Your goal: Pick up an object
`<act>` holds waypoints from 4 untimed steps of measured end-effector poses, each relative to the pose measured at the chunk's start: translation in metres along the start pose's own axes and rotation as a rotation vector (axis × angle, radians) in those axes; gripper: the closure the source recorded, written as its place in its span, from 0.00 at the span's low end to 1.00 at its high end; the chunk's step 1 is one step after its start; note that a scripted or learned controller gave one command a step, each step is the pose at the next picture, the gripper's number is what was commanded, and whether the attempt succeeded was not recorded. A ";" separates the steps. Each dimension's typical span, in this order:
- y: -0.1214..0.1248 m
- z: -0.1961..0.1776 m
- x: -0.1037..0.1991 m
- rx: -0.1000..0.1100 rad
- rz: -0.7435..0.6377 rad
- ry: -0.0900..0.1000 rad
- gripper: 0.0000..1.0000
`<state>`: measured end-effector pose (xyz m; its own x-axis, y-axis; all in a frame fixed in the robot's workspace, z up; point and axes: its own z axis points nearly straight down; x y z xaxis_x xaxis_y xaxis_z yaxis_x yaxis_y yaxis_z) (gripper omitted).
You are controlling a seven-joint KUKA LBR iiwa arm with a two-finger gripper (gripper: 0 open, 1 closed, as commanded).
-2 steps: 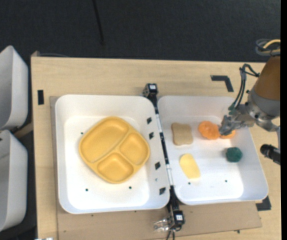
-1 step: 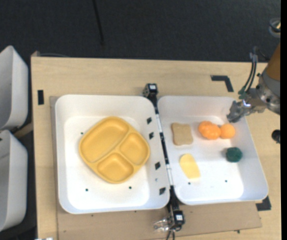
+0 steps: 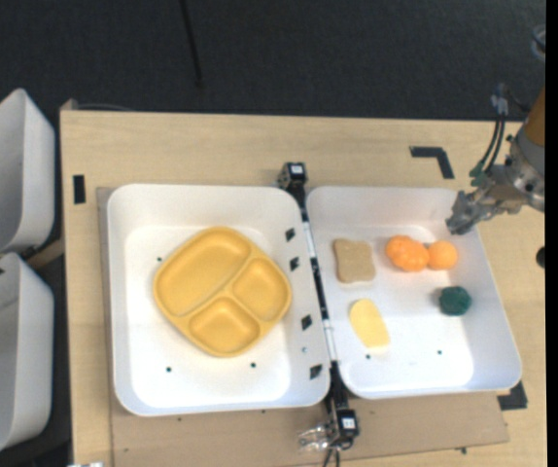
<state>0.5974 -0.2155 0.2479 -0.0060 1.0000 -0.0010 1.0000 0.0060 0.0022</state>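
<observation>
Honestly, I cannot tell how the gripper (image 3: 461, 215) has its jaws set; it should drop squarely over the orange ball (image 3: 442, 255) just below them.

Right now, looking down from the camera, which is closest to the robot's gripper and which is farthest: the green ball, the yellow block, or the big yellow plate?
From the gripper, at the right bin's top right corner:
1. Green ball, right bin, just below the gripper.
2. Yellow block, right bin, lower left part.
3. Big yellow plate, over in the left bin.
</observation>
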 end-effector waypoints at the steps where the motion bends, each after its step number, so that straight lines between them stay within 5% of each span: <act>1: 0.011 -0.007 0.048 0.000 0.000 0.000 1.00; 4: 0.003 0.005 0.194 0.001 0.001 0.001 1.00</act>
<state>0.5994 -0.0216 0.2430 -0.0052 1.0000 -0.0004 1.0000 0.0052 0.0009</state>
